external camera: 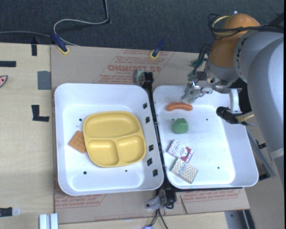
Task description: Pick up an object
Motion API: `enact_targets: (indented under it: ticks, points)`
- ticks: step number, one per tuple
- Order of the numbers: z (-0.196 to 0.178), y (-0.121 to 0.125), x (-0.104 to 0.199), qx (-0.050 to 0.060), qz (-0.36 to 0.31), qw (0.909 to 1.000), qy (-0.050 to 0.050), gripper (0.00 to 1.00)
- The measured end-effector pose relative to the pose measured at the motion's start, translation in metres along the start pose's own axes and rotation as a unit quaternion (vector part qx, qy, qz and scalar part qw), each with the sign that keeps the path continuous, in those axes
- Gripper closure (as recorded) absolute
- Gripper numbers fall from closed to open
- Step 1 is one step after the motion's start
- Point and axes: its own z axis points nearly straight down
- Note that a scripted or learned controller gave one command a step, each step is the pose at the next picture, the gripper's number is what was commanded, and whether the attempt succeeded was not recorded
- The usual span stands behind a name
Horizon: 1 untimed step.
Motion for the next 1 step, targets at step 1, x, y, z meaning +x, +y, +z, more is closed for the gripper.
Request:
enact_targets:
  ticks: [1]
  points:
    - [0.0001, -0.0001, -0.0001, 0.000, 0.000, 1.0000, 0.000, 0.00]
